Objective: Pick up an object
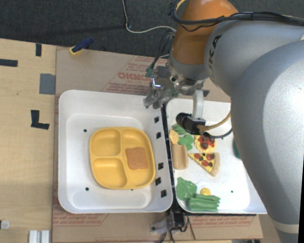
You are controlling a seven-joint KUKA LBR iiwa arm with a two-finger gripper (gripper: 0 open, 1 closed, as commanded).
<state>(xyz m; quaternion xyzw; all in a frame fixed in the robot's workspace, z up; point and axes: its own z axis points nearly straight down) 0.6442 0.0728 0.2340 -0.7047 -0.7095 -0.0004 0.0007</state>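
Camera view | arm (pixel 260 74) over right bin (pixel 238 199) | claw (pixel 155 99) at its far-left corner | opening unclear

Bulky grey arm (pixel 263 101), glossy orange band (pixel 201 22) above wrist, thin black cables (pixel 254 16), small metal claw (pixel 154 103)

Bench (pixel 13 149): pale wood, black tape marks (pixel 37 119).
Cardboard sheet (pixel 103 72): I see it flat on the bench — under left bin (pixel 61 137), right bin (pixel 240 201).

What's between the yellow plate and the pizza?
Camera view: the bins' walls and a tan bread piece lie between the yellow plate and the pizza.
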